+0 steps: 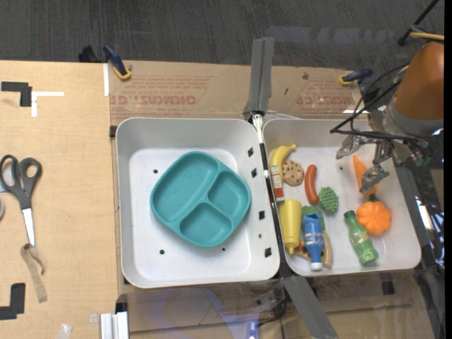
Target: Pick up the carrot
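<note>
End effector above right bin, fingers spread, carrot between them, not clearly clamped.

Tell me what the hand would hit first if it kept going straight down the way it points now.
Most likely the carrot: the hand hangs right over it in the right bin, pointing down. Depth is unclear from this slanted view, so it may already be touching. The pumpkin lies just nearer the camera.

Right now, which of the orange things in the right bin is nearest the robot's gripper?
The small orange carrot, lying right at the gripper near the bin's far right side. The round orange pumpkin sits lower down, beside the green bottle.
</note>
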Robot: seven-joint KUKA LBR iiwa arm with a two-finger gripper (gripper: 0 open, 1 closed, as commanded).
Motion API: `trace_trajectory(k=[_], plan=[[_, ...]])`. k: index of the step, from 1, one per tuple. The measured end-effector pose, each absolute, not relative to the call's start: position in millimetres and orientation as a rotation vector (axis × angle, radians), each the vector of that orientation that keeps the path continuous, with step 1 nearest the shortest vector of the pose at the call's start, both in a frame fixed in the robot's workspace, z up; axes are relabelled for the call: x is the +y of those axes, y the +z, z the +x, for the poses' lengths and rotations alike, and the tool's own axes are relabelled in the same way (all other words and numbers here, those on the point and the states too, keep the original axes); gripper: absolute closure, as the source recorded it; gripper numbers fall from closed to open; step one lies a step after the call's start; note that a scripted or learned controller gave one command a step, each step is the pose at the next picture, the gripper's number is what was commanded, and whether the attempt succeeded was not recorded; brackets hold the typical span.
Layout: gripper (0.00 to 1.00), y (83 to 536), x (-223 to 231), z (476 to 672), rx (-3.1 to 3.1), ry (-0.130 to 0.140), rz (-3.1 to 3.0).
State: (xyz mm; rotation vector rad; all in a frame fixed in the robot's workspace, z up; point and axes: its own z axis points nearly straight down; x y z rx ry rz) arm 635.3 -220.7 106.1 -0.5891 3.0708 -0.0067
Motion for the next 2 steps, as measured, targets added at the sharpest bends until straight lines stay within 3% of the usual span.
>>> trace_trajectory(k=[1,2], plan=[[0.00,94.2,-220.5,624.2,3.085,-0.001,-0.564],[1.00,105.5,-219.5,626.4,3.078,-0.004,-0.565]])
